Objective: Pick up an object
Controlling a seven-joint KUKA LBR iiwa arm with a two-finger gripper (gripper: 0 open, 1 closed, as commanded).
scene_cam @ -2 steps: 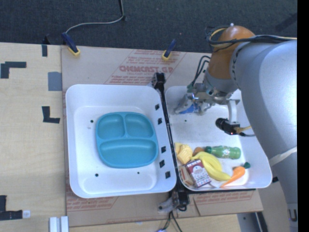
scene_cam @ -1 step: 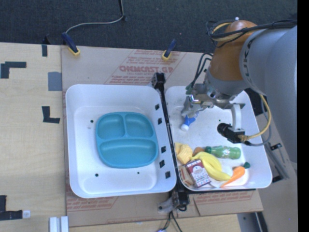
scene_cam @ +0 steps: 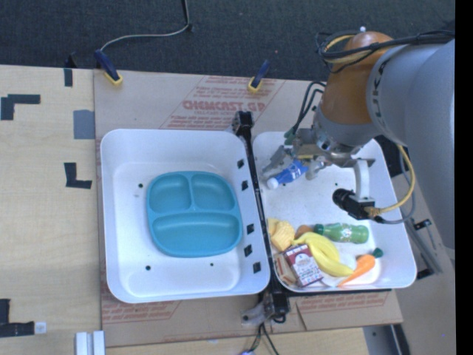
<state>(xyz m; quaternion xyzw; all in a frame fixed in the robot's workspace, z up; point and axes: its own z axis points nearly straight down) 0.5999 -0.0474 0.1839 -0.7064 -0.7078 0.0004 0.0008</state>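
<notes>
My pincer pinches the small blue bottle in the right bin; light, slick, best held mid-body.

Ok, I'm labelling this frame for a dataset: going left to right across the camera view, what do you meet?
Blue divided plate in the left bin → blue-and-white bottle → green bottle → orange carrot near the right bin's front corner.

arm: cut off at right edge | blue bottle: partly hidden under pincer
</notes>
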